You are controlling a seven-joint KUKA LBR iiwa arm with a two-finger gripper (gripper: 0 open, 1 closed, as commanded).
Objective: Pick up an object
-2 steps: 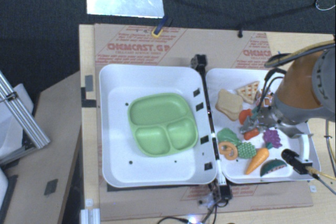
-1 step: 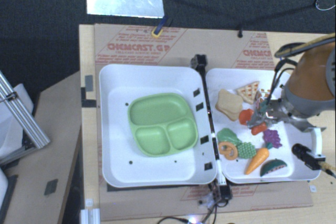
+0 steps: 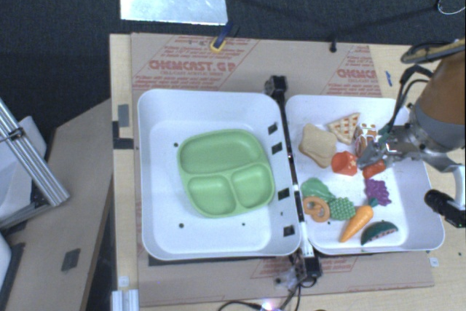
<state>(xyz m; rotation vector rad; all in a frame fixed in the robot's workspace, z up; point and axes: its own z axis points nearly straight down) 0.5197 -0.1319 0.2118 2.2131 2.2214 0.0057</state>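
Worktop (image 3: 182, 58) carries two white bins side by side. The left bin (image 3: 156, 178) holds a green tray (image 3: 222, 171) with three compartments, lying at its middle.

The right bin (image 3: 422, 229) holds toy food. Near its far edge: a waffle wedge (image 3: 345, 127) and a small red-and-white piece (image 3: 366, 133). Just beside the divider: a tan bread slice (image 3: 317, 145). At the middle: a tomato (image 3: 344, 162). Near the front edge: a green leaf (image 3: 314, 189), a pretzel (image 3: 317, 208), a corn cob (image 3: 341, 209), a carrot (image 3: 356, 223), a watermelon slice (image 3: 379, 231). Purple grapes (image 3: 377, 191) lie towards the right edge.

The arm (image 3: 444, 113) reaches in over the bin's right edge. The claw (image 3: 373, 154) sits low at the bin's middle, just beside the tomato and touching or overlapping a red piece (image 3: 374, 170) under it. Whether its fingers are spread or pressed together cannot be told; no item is seen between them.
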